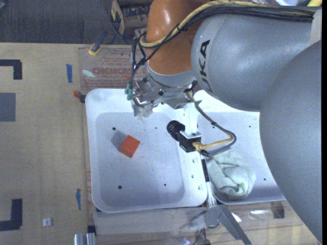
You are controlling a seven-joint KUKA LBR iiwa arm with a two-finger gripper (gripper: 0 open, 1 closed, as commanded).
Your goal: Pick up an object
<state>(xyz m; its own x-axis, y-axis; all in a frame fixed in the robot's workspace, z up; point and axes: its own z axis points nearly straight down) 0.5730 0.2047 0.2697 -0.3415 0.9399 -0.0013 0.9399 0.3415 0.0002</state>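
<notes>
One orange block (130, 146) lay in the left bin (102, 188), tilted, w/ a small grey piece (118, 137) touching its upper-left side. Gripper (141, 108) hung above the bin's far wall, up & right of the block, nothing between its tips; couldn't tell how wide they stood. Task looked barely begun: approach, descent, close & lift all left to do. Room was good: block sat well apart from every wall, bare floor on all sides. A crumpled white cloth (232, 175) lay in the right bin (255, 124), near the divider.
</notes>
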